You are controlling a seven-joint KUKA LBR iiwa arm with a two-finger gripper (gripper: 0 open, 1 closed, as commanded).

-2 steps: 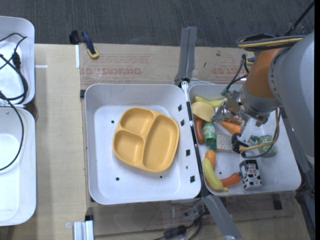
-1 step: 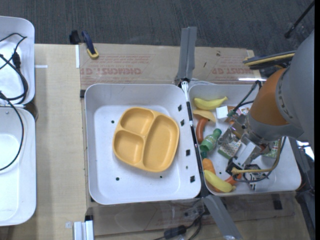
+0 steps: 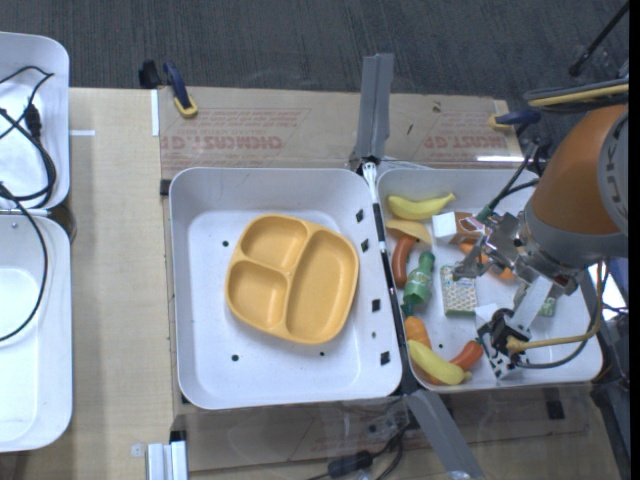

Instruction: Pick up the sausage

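Note:
The sausage [image 3: 402, 258], a red-orange curved link, lies along the left wall of the right bin [image 3: 590, 368], beside a green bottle [image 3: 419, 278]. My gripper [image 3: 480, 256] hangs low over the middle of the right bin, about a hand's width right of the sausage and not touching it. Under and beside the gripper sit a small speckled box [image 3: 459, 295] and a brown-and-white toy [image 3: 466, 228]. I see nothing held.
The right bin also holds a banana [image 3: 421, 206] at the back, another banana [image 3: 437, 366] at the front, an orange carrot-like piece [image 3: 418, 330] and a red-orange piece [image 3: 467, 353]. A yellow divided plate [image 3: 292, 278] lies in the left bin [image 3: 190, 268].

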